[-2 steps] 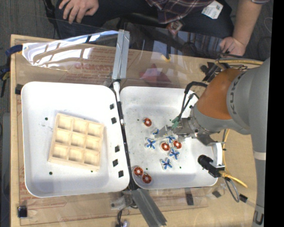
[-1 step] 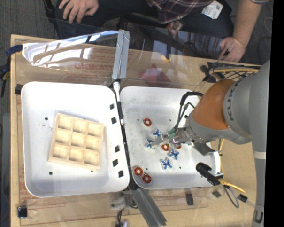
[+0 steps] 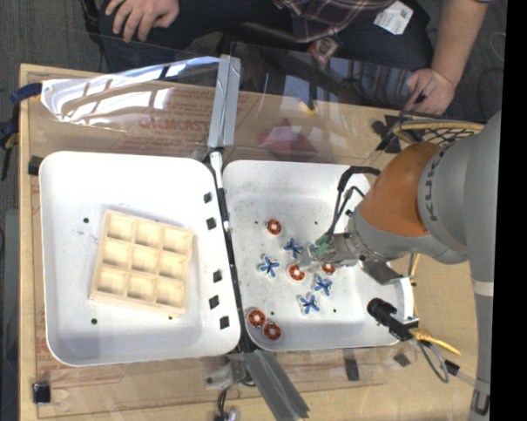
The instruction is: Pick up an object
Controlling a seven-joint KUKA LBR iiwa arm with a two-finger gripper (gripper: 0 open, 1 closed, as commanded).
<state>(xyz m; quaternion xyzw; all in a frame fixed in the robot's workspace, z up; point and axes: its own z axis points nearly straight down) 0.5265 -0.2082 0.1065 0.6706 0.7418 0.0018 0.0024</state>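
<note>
The arm [image 3: 421, 199] crowds the right bin [image 3: 247, 183], jaw state unclear, and may nudge the tiny jacks [image 3: 293, 247] aside.

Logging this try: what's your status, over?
Gripper low in right bin, among blue jacks and red rings. Nothing seen held. Wooden tray in left bin.
</note>
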